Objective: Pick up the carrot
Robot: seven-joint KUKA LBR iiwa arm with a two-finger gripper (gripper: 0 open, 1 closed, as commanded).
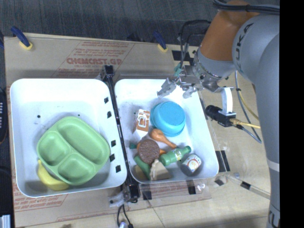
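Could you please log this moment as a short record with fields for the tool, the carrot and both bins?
tool: open, above the far end of the right bin, holding nothing
carrot: small orange piece mostly hidden among the pile, beside the brown patty and green bottle
nearest to tool: blue bowl
left bin: green divided plate over a yellow item

**Two bins, side by side on the bench**

The left bin [28,94] holds a divided tray [73,148] lying on a banana [50,180]. In the right bin [137,87], a bowl [168,118] sits toward the back, a carton [142,120] just left of it. In front lie a carrot [163,137], a round patty [148,149], a bottle [175,156] and a can [191,164]. The gripper [178,87] hovers behind the bowl.
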